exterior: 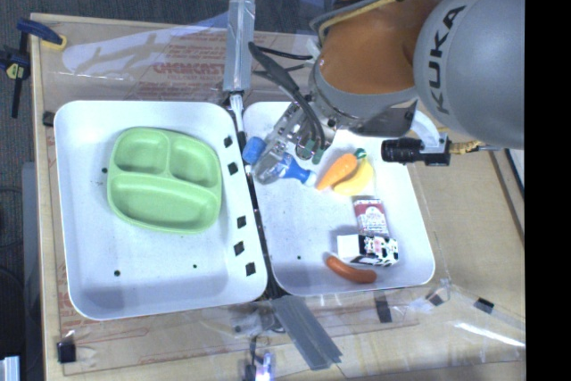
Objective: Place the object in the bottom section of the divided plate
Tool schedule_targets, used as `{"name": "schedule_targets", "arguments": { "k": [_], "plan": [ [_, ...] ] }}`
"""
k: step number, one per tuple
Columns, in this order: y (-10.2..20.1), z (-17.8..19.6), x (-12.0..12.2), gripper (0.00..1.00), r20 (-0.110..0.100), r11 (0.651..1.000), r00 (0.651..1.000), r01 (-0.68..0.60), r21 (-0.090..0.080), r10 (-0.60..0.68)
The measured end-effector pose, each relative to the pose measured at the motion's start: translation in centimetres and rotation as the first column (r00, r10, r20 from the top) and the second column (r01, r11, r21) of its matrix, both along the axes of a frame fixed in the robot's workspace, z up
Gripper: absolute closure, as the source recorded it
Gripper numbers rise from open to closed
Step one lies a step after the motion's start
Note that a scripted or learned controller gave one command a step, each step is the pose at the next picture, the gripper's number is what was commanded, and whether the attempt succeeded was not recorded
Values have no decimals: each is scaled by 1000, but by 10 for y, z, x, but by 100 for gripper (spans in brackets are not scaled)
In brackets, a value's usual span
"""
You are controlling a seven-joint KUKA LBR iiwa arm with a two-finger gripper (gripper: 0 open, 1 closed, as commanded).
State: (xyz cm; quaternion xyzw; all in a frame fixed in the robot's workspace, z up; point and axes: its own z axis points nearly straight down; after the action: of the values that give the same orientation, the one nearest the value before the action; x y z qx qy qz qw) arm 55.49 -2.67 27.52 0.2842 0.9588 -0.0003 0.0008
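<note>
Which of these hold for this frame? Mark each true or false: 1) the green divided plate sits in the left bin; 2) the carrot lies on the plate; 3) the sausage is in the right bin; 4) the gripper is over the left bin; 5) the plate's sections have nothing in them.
1) True: the green divided plate sits in the left bin.
2) False: the carrot lies in the right bin.
3) True: the sausage lies near that bin's front edge.
4) False: the gripper is over the right bin, by a blue object.
5) True.
</note>
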Motion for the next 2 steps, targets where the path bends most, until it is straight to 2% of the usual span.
{"name": "schedule_targets", "arguments": {
  "k": [1, 2],
  "plan": [
    [2, 72, 78, 100, 1, 985, 985, -175, -1, 175],
    [14, 129, 85, 100, 0, 991, 991, -136, -1, 136]
  ]
}}
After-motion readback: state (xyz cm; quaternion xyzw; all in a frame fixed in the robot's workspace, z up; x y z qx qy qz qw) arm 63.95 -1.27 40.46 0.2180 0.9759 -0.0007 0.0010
